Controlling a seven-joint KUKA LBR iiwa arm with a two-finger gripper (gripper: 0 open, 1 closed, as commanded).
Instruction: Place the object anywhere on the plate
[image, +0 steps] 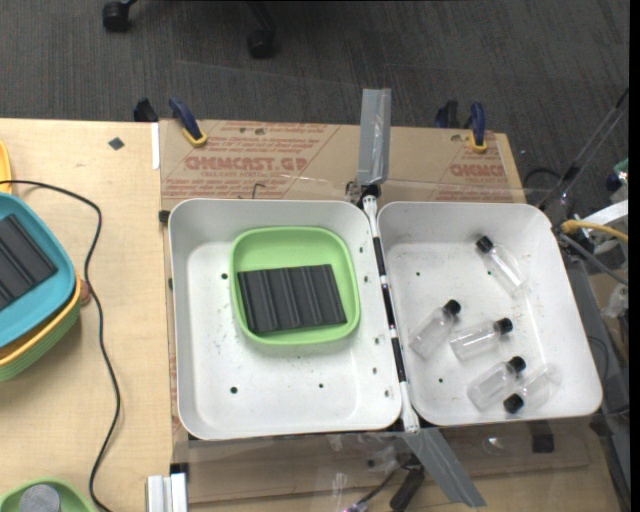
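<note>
Bins on a cardboard-backed bench, vials at lower right

Two shallow white bins sit side by side in the middle of the frame, the left bin (200, 380) and the right bin (560, 300) joined along a dark centre seam. The left one holds a green plate (345, 255) with a black ribbed insert (292, 298) lying flat on it, set toward the bin's upper half. The right one holds five clear vials with black caps: one vial (497, 260) near the upper right, four more vials (480, 345) clustered toward the lower middle, all lying on their sides and apart from the plate. Brown printed cardboard (260, 160) lies under the bins' far edge, pinned by blue-and-yellow clamps (186, 120) at upper left and upper right. A pale wooden table (80, 180) fills the left of the frame, with a black cable (100, 300) curling across it and stacked teal and green trays (40, 290) at the left edge. Dark grey carpet (400, 50) runs along the top. Whether the gripper is spread or closed I cannot tell.
</note>
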